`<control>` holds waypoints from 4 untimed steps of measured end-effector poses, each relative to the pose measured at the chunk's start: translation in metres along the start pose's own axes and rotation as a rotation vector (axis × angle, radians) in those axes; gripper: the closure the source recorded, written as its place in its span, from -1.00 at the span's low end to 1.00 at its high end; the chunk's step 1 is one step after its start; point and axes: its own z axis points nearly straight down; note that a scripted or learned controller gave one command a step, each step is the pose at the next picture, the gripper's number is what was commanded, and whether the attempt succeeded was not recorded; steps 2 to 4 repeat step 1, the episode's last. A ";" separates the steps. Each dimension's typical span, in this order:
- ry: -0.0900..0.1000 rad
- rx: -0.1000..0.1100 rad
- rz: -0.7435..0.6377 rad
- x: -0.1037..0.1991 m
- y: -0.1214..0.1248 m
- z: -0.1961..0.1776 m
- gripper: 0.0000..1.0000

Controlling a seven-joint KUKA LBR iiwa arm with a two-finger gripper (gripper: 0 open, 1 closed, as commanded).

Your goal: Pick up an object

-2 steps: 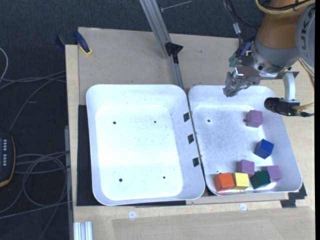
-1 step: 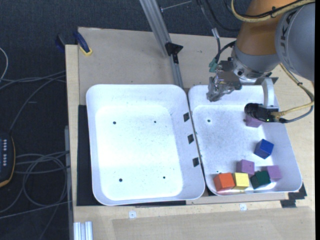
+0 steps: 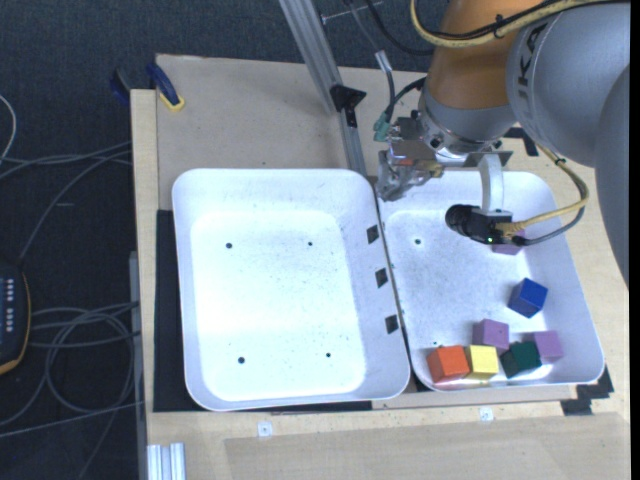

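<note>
Several small blocks lie in the right bin (image 3: 440, 268): a blue cube (image 3: 528, 296) near the right wall, then a purple block (image 3: 491, 332), an orange block (image 3: 450, 362), a yellow block (image 3: 483, 360), a dark green block (image 3: 520, 358) and a second purple block (image 3: 547, 344) clustered at the front right corner. Another purple piece (image 3: 507, 249) peeks out under a black part of the arm. My gripper (image 3: 398, 180) hangs over the bin's back left corner, well away from the blocks. Nothing shows in its grasp.
The left bin (image 3: 270, 278) sits beside the right one, with a ridge and black clips (image 3: 381, 276) between them. A slanted metal rail (image 3: 320, 58) rises behind the bins. Arm cables (image 3: 540, 223) loop over the right bin's back part.
</note>
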 end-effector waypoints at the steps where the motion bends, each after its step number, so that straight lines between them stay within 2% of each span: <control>1: -0.001 0.002 0.001 0.051 0.007 0.012 1.00; 4: -0.001 0.002 0.001 0.051 0.007 0.012 1.00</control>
